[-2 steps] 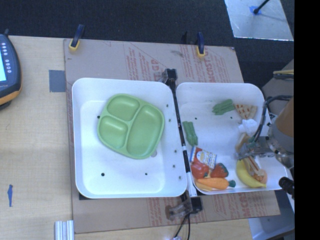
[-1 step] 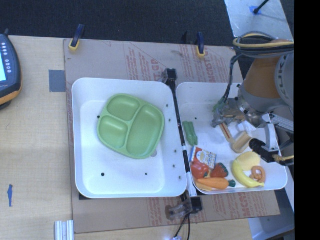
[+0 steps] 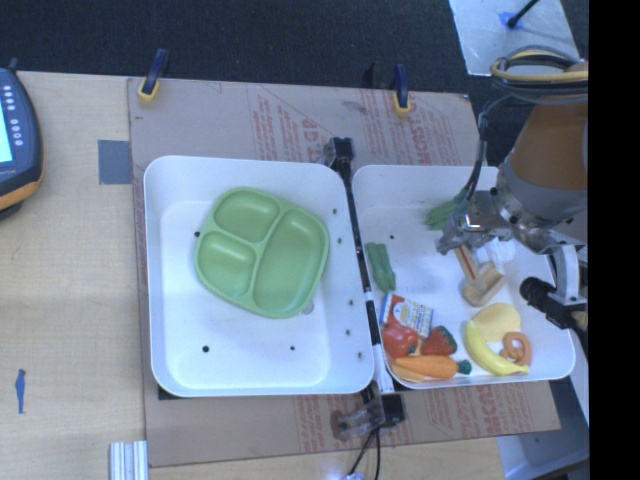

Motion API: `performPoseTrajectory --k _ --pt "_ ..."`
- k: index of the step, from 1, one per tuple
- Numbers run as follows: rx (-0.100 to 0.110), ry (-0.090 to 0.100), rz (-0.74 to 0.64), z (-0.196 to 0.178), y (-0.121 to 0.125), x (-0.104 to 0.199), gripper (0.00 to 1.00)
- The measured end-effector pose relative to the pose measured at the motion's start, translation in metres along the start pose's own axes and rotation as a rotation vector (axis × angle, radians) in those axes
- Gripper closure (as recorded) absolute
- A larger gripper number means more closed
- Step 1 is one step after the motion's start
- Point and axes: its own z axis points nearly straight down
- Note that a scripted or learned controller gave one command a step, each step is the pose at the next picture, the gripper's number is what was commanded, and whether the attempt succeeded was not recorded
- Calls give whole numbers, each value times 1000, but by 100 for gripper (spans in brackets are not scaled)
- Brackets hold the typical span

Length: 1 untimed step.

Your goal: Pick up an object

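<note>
Grey gripper (image 3: 470, 240) over right bin (image 3: 420, 193)

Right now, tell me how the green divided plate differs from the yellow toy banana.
The green divided plate lies alone in the left bin; the yellow toy banana is crowded among toys in the right bin. The plate is broad, flat and far larger; the banana is small and curved. Both lie apart from the gripper.

A pale wood worktop (image 3: 70, 298) carries a brown cardboard sheet (image 3: 250, 118), held by blue and yellow clamps (image 3: 152, 76). Dark carpet floor (image 3: 250, 18) lies beyond, far from the claw (image 3: 470, 230).
</note>
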Motion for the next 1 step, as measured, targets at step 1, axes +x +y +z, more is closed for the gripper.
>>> performPoseTrajectory --k 1 --pt "0 1 -7 5 29 76 100"
